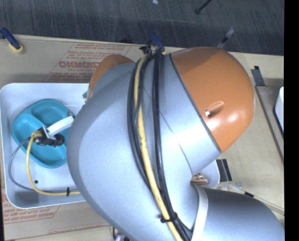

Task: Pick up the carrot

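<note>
So the arm (pixel 114 154) is the biggest thing here by a mile. Its fat grey shell runs from the bottom right corner up across the middle, with a big orange band (pixel 219 99) bulging toward the far right and a bundle of black and yellow cables strapped along its back. It covers most of the bench (pixel 33 59).

The bench is topped with brown paper. Red print along its far edge reads "CHEMCAST" (pixel 86 64). The smaller line under it is too fine to read, and so is the red print by the near left corner.

The left bin (pixel 43 92) is white and shallow. Its left half is in plain sight, while the arm hangs over its right half. A teal bowl-like dish (pixel 38 117) sits near the bin's left wall, about midway between the far and near walls.

Two blue clamps grip the bench's far edge, one (pixel 11 40) at the far left corner and one (pixel 155 40) near the middle. A tiny tan thing (pixel 198 178) lies on a white bit of bin by the arm's right side, too small to make out.

The carrot: honestly can't tell where it is, since the arm is over so much of the bins. Same for the gripper. It's tucked under the arm's own bulk, so I can't tell whether it's spread, closed or pinching something.
</note>
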